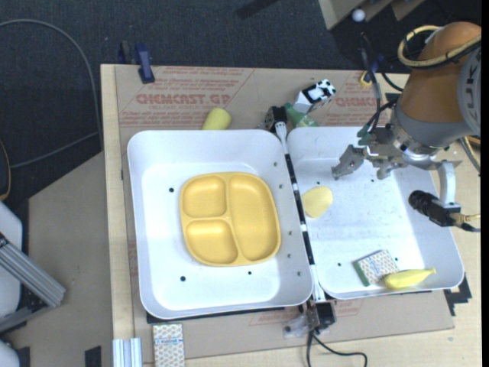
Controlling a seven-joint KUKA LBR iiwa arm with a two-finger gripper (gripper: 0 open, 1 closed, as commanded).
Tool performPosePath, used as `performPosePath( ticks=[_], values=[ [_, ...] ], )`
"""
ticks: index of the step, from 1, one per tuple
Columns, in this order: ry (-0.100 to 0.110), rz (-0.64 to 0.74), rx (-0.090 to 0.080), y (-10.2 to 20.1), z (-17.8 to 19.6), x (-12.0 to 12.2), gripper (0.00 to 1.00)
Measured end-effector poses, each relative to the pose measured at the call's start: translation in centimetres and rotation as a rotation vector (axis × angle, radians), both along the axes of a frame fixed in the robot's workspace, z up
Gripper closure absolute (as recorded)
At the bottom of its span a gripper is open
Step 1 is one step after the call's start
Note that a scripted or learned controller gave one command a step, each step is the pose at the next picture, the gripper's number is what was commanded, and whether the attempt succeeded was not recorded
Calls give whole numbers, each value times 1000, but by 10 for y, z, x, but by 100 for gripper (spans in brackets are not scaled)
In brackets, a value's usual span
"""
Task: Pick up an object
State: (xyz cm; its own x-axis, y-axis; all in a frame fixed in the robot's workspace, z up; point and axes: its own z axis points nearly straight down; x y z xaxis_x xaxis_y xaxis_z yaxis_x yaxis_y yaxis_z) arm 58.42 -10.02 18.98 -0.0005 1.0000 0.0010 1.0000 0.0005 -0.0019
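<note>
From the camera above, the worktop [114,128] carries two shallow white bins side by side. The left bin [153,281] holds a yellow divided plate [229,219] with three compartments, lying flat near the bin's middle. The right bin [428,239] holds three loose things: a pale yellow rounded object [317,200] at its left wall, just beside the seam between the bins; a small patterned packet [376,266] toward the near edge; and a yellow banana [408,278] touching that packet on its right, lying along the near rim. The grey arm with its orange band [435,75] reaches in from the right over the far part of the right bin. Its tool [364,161] hangs above the bin's bare floor, with one finger [345,161] reaching left and the other [384,167] apart from it, so the tool stands spread wide with nothing between the fingers. The rounded object lies near the tool, to its lower left, and is not touched by it; the packet and banana lie well apart from it. Outside the bins, on the far strip of the worktop, sit a small yellow object [217,118] and a black-and-white item [317,92].
</note>
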Motion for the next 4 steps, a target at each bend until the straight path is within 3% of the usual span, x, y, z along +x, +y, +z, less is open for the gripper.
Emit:
performPosePath(
  ticks=[1, 2, 3, 4],
  values=[
    [0, -2, 0, 7, -96, -4, 0],
    [-3, -1, -1, 3, -105, 6, 0],
    [-1, -2, 0, 6, -105, -7, 0],
    [-3, -1, -1, 8, -105, -2, 0]
  ],
)
